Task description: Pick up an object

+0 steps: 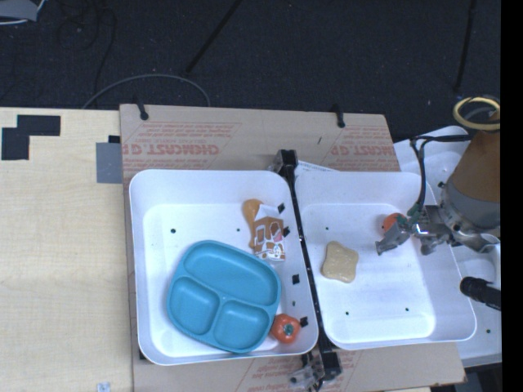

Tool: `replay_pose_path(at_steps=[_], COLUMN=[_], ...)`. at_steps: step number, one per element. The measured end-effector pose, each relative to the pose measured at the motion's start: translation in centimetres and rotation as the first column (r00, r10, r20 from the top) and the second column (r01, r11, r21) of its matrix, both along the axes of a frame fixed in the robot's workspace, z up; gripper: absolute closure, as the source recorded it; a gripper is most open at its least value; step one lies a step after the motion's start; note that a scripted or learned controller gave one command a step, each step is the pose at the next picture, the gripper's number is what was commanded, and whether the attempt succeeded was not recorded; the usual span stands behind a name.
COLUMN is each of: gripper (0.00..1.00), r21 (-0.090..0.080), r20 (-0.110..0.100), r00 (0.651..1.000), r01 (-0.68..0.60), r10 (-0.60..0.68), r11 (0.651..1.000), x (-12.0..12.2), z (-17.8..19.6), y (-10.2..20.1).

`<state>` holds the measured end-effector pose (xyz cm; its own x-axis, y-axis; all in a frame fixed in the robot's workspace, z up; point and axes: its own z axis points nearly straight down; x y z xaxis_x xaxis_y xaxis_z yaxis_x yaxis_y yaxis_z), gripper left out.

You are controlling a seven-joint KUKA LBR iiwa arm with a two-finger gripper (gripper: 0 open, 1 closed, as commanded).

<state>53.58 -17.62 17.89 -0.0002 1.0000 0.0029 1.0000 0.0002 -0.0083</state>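
Observation:
My gripper hangs over the right part of the right bin, reaching in from the right at the end of the grey arm. A small orange-red piece shows right beside the gripper's tip; whether it is held is unclear. A beige, bread-like slab lies on the right bin's floor, left of the gripper and apart from it.
The left bin holds a blue divided plate, a small orange-red round fruit at its front right, a brown and white packet and an orange-brown piece. A black divider separates the bins. Cables hang near the arm.

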Motion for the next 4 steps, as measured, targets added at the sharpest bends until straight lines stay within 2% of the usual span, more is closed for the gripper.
replay_pose_path(at_steps=[1, 2, 3, 4], gripper=[0.00, 0.00, 1.00, 1.00], r21=[-0.001, -0.002, -0.002, -0.004], r20=[0.001, 0.004, 0.006, 0.010], r00=[1.000, 1.000, 1.000, 1.000], r01=[0.001, 0.002, 0.006, 0.006], r10=[-0.001, -0.002, -0.006, -0.006], r11=[1.000, 1.000, 1.000, 1.000], x=[0.3, 0.3, 0.3, -0.2], z=[-6.1, -9.3, -8.1, -2.2], y=[-0.5, -0.4, -0.5, -1.3])
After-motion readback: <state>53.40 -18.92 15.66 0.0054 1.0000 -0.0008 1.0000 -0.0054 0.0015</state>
